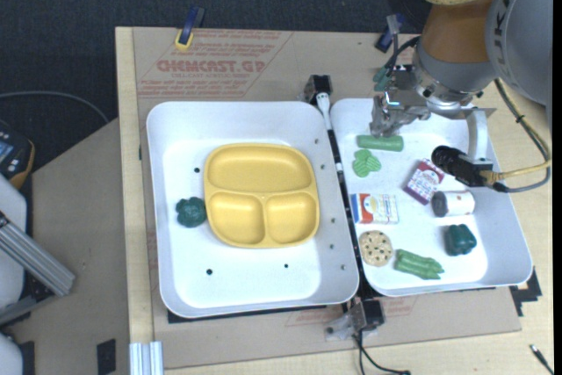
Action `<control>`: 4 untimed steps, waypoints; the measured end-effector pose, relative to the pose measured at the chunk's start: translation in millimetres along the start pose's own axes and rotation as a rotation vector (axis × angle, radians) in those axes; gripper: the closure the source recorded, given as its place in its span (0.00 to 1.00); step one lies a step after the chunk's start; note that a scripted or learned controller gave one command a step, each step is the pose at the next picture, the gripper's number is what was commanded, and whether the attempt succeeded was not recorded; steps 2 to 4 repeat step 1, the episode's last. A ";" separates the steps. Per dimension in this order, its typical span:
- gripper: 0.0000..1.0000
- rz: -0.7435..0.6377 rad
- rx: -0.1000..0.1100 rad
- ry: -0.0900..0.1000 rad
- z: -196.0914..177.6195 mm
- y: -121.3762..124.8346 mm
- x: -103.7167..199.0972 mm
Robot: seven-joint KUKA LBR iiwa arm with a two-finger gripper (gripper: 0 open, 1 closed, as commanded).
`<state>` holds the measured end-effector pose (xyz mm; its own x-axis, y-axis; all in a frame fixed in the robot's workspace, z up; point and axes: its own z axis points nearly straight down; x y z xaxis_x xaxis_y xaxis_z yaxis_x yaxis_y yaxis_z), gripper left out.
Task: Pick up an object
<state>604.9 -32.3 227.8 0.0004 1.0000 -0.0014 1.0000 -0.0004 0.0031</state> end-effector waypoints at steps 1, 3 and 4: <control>1.00 -0.002 -0.001 -0.001 10.4 12.1 3.2; 1.00 -0.002 -0.001 -0.001 10.4 12.1 3.2; 1.00 -0.002 -0.001 -0.001 10.4 12.1 3.2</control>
